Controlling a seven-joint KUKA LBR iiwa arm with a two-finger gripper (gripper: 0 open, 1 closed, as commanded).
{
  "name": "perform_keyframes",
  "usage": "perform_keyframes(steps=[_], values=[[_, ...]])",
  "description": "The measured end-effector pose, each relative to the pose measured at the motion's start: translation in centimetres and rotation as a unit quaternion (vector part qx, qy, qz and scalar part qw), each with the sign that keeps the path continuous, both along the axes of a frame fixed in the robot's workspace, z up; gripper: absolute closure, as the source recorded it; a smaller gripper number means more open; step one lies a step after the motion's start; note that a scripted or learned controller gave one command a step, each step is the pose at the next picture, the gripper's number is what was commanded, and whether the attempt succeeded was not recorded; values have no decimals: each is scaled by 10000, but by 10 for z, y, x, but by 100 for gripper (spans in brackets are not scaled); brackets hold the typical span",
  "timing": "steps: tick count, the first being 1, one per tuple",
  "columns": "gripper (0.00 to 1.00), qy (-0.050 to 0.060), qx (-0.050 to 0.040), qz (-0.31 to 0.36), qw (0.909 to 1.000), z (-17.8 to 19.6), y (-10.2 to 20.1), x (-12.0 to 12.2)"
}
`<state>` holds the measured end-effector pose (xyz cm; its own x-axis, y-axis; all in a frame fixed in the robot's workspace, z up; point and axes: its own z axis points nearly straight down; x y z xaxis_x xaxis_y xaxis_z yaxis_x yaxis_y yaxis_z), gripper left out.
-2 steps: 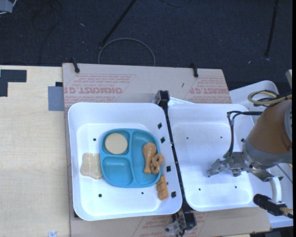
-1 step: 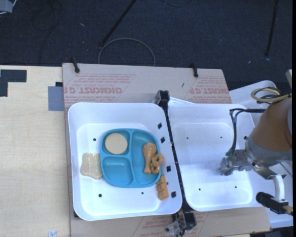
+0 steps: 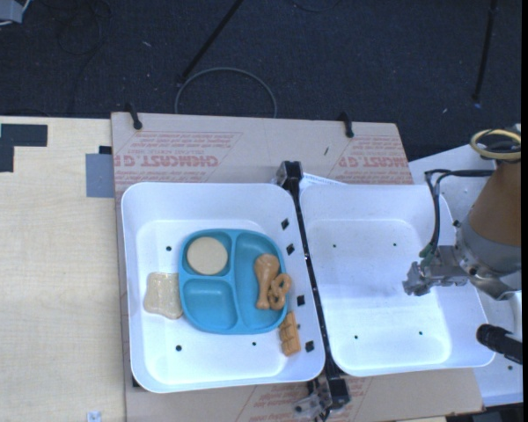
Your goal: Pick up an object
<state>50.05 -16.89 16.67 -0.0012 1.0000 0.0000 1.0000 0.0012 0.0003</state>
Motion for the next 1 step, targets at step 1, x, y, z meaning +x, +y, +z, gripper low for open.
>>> perform_keyframes(steps=[1], values=[[100,-7,-3,-1,10000,45,-4,7]])
